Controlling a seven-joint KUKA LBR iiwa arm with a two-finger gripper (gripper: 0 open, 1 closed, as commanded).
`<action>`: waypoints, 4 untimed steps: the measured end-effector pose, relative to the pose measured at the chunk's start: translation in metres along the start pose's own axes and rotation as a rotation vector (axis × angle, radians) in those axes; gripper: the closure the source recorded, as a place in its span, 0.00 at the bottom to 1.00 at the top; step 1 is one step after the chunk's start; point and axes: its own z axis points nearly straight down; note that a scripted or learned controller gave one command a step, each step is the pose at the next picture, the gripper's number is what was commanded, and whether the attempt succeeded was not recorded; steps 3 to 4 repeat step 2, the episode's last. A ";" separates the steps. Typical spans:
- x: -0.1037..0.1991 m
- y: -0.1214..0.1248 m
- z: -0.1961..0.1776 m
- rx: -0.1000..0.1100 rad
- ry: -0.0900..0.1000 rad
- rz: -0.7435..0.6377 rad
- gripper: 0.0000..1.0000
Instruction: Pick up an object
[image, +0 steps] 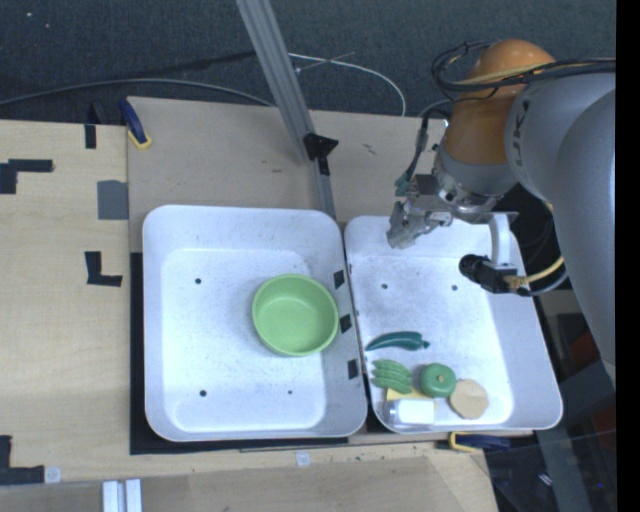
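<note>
- Over the far edge of the right bin (520, 330): claw (403, 235), hanging from the grey arm (560, 120); impossible to tell whether open or closed, with nothing seen gripped.
- At the near end of the right bin, well apart from the claw: dark green pepper (398, 342), light green bumpy piece (392, 375), round green piece (437, 380), tan disc (468, 399), pale block (412, 411), all clustered close together.
- In the left bin (180, 300): green bowl (294, 315), upright, near the middle.
- Under both bins: tan table (60, 330).
</note>
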 end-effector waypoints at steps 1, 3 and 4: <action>0.053 -0.008 -0.012 -0.001 0.001 0.000 1.00; 0.111 -0.001 -0.027 -0.002 0.001 -0.001 1.00; 0.111 -0.001 -0.027 -0.002 0.001 -0.001 1.00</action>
